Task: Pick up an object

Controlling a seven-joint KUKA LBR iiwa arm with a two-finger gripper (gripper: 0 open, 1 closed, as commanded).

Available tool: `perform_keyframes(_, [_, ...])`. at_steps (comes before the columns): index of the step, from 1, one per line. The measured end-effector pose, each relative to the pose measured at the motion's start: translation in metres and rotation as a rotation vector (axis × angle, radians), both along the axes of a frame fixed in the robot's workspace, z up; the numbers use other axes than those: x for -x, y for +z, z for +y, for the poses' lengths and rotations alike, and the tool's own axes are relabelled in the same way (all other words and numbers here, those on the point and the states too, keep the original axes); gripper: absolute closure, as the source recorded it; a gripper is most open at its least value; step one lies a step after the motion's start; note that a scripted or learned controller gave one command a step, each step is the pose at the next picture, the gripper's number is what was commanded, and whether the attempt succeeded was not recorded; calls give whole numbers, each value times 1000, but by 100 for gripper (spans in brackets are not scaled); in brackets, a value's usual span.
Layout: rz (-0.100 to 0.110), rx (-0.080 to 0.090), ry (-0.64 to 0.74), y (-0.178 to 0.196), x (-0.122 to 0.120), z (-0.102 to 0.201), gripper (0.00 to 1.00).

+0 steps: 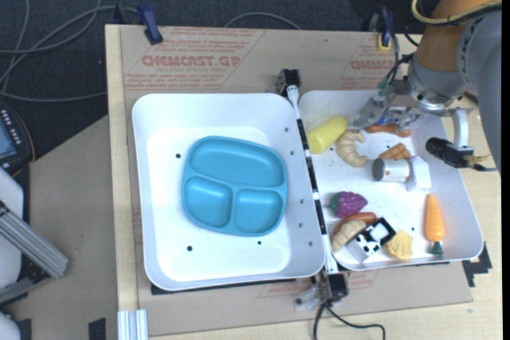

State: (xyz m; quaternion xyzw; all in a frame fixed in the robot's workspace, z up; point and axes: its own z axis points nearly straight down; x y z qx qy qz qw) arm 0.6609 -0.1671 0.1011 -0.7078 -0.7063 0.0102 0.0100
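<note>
My gripper [389, 112] is low over the back of the right bin [456, 207], reaching in from the right. Just under it lies a thin orange-red piece [388, 128]. Close by are a yellow cylinder [327, 133], a tan croissant [351, 149], an orange wedge [397, 150] and a grey-and-white cup [392, 170] on its side. Nearer the front lie purple grapes [347, 203], a carrot [433, 220], a hot dog [351, 226], a black-and-white block [373, 236] and a pale yellow piece [401, 245]. I see nothing held in the gripper.
The left bin [159, 171] holds a blue divided plate [233, 184]. A ridge with clamps separates the two bins. The bench edge runs close behind the right bin, with cables on the floor beyond.
</note>
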Motion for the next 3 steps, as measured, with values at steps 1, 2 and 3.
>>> perform_keyframes(1, [3, 2, 1, 10, 1, 0, 100])
perform_keyframes(2, [3, 2, 1, 10, 1, 0, 0])
perform_keyframes(3, [1, 4, 1, 20, 0, 0, 100])
